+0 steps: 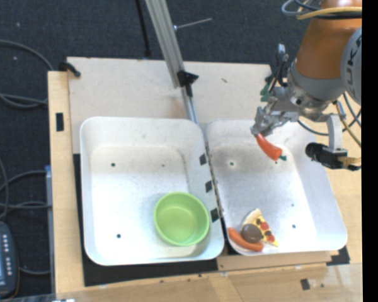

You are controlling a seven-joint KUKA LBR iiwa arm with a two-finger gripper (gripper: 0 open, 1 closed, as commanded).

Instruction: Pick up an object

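Note:
My gripper (264,131) hangs over the far part of the right bin (315,194), reaching in from the upper right. A small red-orange chili pepper (269,148) with a green stem sits between its fingertips, tilted down to the right and raised off the bin floor. The gripper is shut on it. At the near edge of the right bin lie a pizza slice (259,222), a dark brown round piece (251,233) and an orange sausage-like piece (244,240), close together.
A green bowl (181,218) sits at the near right of the left bin (113,168). A slanted metal pole (169,39) rises behind the bins. Cables and a black connector (324,154) hang beside the wrist at the right.

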